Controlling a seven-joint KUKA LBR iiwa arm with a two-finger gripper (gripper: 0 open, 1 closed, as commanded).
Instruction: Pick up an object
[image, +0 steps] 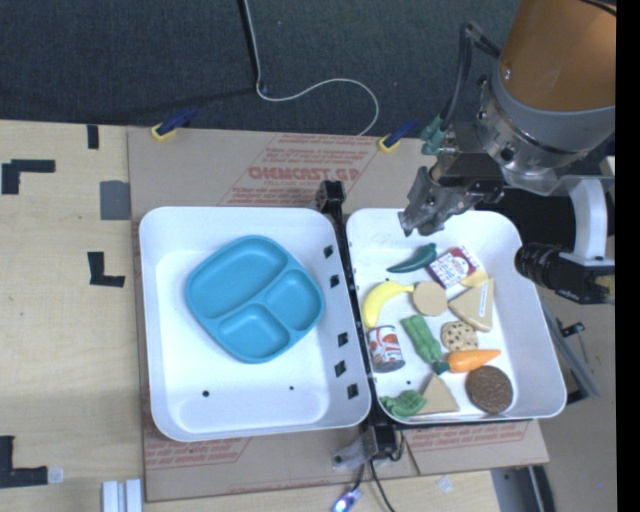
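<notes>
The gripper (420, 215) hangs above the far left corner of the right bin (530, 300), and nothing is between its fingers. I cannot tell if the fingers are spread or pressed together, because they look like one dark shape from this angle.

The toy food lies in the right bin: a green pepper (412, 260) just near of the gripper, a banana (383, 296), a small can (385, 348), a carrot (472, 359), a brown cookie (490, 389) and some other pieces. The left bin (175, 300) holds a blue plate (255, 297) with three compartments.

In my judgement the task is at its beginning. No object is lifted yet. The descent, the grasp and the lift are left to do.
</notes>
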